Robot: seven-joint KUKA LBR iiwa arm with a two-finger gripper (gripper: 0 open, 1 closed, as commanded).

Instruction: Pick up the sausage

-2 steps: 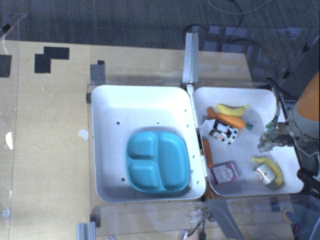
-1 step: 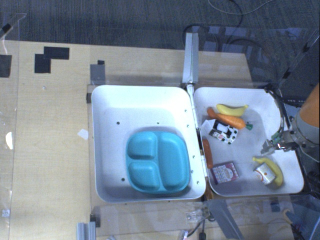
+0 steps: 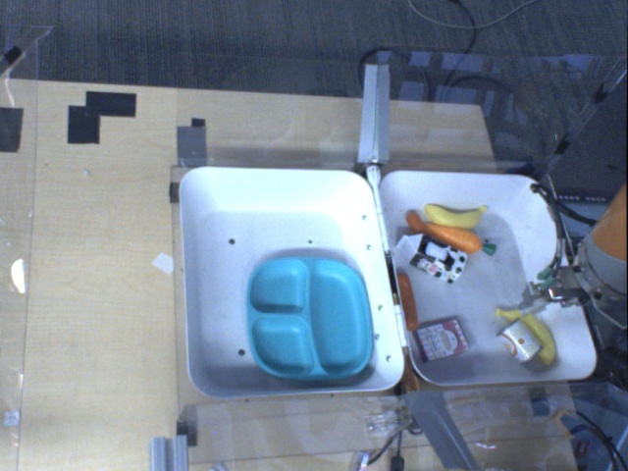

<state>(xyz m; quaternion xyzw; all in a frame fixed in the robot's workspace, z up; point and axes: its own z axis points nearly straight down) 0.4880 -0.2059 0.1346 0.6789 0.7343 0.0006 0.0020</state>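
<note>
Sausage (image 3: 406,300) lay ungrasped against right bin's (image 3: 510,189) inner wall — well apart from the fingers (image 3: 551,290), whose state couldn't be told — pickup not yet begun.

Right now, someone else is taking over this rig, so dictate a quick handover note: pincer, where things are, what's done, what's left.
Pincer: at the right bin's right edge, above a banana; it holds nothing that I can see, and whether it is open or shut can't be told.
Sausage: lying lengthwise along the right bin's left wall, apart from the pincer, just above a small red packet.
Also in that bin: a second banana, a carrot and a black-and-white item.
Left bin: blue tray.
Done: nothing; sausage not yet picked.
Left: cross the bin to the sausage, grasp it, lift.
</note>
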